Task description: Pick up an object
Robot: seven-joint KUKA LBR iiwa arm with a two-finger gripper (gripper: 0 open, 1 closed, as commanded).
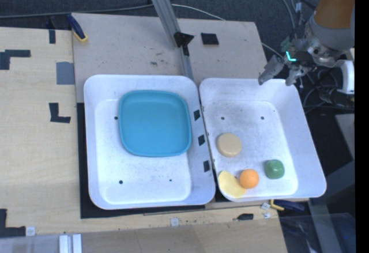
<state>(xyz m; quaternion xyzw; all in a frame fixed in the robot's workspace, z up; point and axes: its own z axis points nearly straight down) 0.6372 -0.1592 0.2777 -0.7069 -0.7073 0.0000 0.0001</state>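
- We see a wooden bench [34,131] bearing two white bins side by side.
- The left bin [98,188] holds a blue plate [154,123].
- The right bin [300,131] holds a tan disc [229,144], and at five o'clock an orange ball [249,178], green ball [274,169] and yellow piece [229,186].
- The gripper [280,72] hovers at the bin's one o'clock corner, fingers spread, pinching nothing.

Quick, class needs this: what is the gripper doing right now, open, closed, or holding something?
Gripper: open, holding nothing, above the far right corner of the right bin.
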